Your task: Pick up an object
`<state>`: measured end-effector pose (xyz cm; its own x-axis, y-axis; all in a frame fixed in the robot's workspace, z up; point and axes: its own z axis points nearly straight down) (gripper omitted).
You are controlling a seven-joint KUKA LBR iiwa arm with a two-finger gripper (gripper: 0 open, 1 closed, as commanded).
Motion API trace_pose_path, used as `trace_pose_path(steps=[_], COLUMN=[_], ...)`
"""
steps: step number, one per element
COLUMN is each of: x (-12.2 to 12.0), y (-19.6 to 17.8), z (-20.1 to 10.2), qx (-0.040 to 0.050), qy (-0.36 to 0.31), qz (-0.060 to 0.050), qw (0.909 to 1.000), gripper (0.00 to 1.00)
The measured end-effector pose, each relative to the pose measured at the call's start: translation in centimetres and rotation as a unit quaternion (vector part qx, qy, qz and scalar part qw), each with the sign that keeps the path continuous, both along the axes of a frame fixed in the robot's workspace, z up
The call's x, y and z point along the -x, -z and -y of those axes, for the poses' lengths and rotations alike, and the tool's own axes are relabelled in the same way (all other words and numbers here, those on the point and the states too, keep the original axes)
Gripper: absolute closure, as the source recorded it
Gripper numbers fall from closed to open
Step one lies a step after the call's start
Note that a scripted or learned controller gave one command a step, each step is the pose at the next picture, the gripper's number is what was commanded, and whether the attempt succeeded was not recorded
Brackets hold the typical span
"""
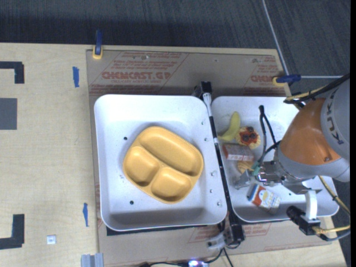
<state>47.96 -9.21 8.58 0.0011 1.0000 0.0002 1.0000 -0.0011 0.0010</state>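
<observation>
— So, left to right: what sat in the bins?

— The left bin [108,149] held a yellow tray [162,163] with three compartments, lying at a slant near the middle. It was smooth and rounded, with one long compartment at the back and two smaller ones toward the front.

— And the right bin [236,207]?

— Small clutter along its left side. A banana [232,125] lay furthest back, tilted. Just beside it was a round toy [248,136], orange and red with dark spots. Below those lay a red and white packet [232,149], then an orange snack [245,164]. Nearer the front was a small box [265,197] in red, white and blue, lying flat and tilted.

— Where was the arm?

— It came in from the right, its orange band [308,135] over the right half of that bin. The gripper [248,178] pointed left and low into the bin, between the snack and the box.

— Was it holding anything?

— I could not tell. The tip was a blur of grey metal with a speck of green, and the fingers were not distinct enough to judge whether anything sat between them.

— So which item lay nearest?

— The box, just to the front and right of the tip, and the snack just behind it. Whether either touched the tip was unclear.
</observation>
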Motion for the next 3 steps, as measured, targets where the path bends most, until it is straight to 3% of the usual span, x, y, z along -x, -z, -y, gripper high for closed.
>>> trace_pose_path(steps=[1,2,3], x=[-0.2,-0.2,0.0], y=[-1.1,-1.1,0.0], z=[0.0,0.0,0.1], qx=[0.001,0.0009,-0.0007], qy=[0.0,0.0,-0.001], qz=[0.003,0.003,0.0], qw=[1.0,1.0,1.0], gripper=[1.0,0.0,0.0])
